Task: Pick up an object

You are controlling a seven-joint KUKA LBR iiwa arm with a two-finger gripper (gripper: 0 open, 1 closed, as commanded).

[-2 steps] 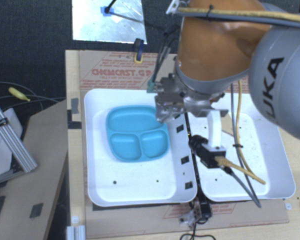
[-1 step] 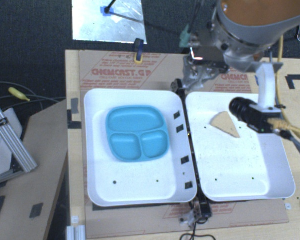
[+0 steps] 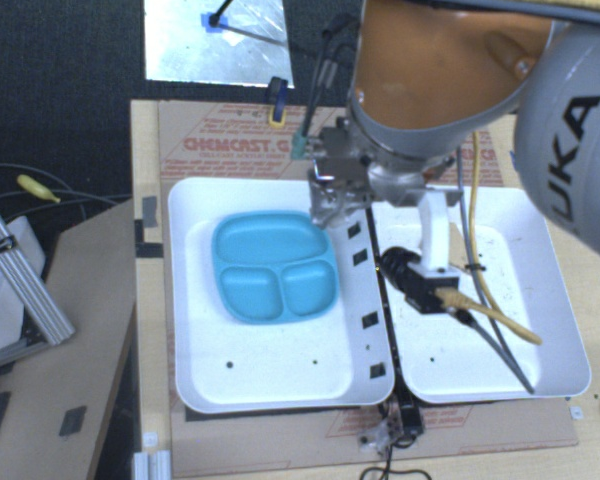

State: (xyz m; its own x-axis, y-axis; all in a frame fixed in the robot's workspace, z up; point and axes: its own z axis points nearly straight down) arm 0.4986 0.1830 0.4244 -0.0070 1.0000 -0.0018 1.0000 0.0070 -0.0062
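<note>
Since there was only one thing worth grabbing, the whole move came down to where it sat relative to me. Nearest the camera was the bare white front floor of the left bin (image 3: 210, 383), with the right bin (image 3: 550, 358) touching it along a shared middle wall.

A bit further back in the left bin lay the blue divided plate (image 3: 275, 268). It was flat, with its two small compartments toward the camera and the big one behind. Its long side ran roughly left-right across the view, slightly tilted.

My gripper (image 3: 330, 206) sat at the plate's far right corner, right by that middle wall. So nearly all of the plate lay toward the view's left and nearer the camera from me. I honestly couldn't tell whether the gripper was released or clenched, or whether it touched the rim, because my own wrist blocked the look.

My guess was that the raised rim at that corner was the only real grab point. Behind everything, the printed cardboard sheet (image 3: 220, 138) covered the surface.
</note>
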